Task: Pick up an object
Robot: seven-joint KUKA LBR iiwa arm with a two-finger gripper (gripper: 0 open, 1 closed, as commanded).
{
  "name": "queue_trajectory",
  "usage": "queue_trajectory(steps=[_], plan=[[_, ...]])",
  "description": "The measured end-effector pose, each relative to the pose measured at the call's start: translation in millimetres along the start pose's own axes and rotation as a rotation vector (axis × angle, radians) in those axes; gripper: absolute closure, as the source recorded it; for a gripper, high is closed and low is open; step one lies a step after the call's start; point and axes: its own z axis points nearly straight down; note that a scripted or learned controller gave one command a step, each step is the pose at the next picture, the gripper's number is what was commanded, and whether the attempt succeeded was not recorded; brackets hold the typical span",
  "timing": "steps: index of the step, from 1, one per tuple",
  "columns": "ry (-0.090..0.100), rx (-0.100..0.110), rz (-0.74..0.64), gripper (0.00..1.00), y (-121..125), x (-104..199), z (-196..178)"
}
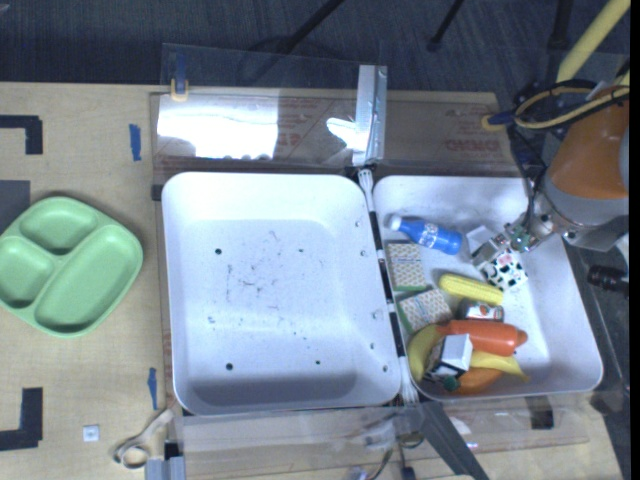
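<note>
The right bin (585, 353) holds a heap of small objects. A blue bottle (432, 236) with a white cap lies near its back. A white cube with coloured dots (508, 271) sits by a yellow banana-like piece (471, 288). An orange carrot (487, 335) lies on a yellow banana (424, 348), with a small white and grey box (455, 352) in front. My gripper (518, 238) hangs low at the bin's right side, just above and behind the dotted cube, beside a small grey piece (482, 242). I see nothing between it and the cube.
The left bin (270, 278) is bare white with a few dark specks. Patterned cards (408, 268) lie by the divider in the right bin. A green divided plate (68, 265) rests on the bench at far left. A clear panel (270, 123) stands behind the bins.
</note>
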Motion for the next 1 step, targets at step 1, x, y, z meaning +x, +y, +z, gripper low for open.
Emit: queue_trajectory(steps=[1], plan=[[0.009, 0.014, 0.237, 1.00, 23.2, 55.1, -101.7]])
